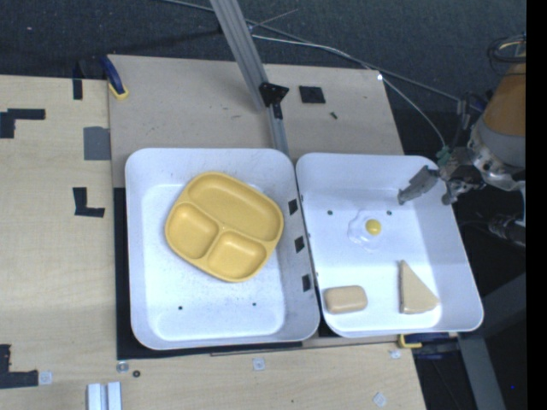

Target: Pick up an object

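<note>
Pincer (433, 188) spread apart over right bin's (444, 229) upper-right rim, fried egg (368, 228) nearby, floor between bare

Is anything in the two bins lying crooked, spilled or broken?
Nothing looks spilled or broken. The yellow three-compartment plastic plate lies turned at an angle to the walls of the left white bin, but flat and whole.

Light: bright, even, overhead | Shadows: soft, faint | Glare: mild on white bins (214, 165) | Focus: slightly soft, grainy
</note>
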Action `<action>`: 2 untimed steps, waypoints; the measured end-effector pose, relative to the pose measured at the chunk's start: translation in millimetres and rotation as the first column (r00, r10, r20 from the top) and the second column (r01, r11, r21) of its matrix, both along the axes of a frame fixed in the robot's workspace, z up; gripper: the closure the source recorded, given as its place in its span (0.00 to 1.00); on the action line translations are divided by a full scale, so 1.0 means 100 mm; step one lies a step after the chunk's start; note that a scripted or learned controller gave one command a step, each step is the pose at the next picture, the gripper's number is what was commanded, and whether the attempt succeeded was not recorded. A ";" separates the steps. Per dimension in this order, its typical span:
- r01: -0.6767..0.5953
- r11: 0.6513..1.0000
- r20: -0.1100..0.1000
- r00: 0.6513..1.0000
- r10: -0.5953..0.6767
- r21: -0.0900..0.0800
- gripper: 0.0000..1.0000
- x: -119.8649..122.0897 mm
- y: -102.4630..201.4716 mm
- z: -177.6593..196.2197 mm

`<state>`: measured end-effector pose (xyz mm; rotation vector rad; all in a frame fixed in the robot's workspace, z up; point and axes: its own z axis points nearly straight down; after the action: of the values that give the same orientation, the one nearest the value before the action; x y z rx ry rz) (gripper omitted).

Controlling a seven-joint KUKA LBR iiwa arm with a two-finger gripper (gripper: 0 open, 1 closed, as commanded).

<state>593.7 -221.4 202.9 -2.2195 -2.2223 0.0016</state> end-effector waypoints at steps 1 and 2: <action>0.000 1.000 -0.003 1.000 0.000 -0.001 0.00 0.00 0.03 -0.43; 0.001 1.000 -0.006 1.000 -0.001 0.001 0.00 -0.10 0.04 -1.04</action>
<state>583.4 -217.3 99.3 -2.2168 -2.2183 0.0072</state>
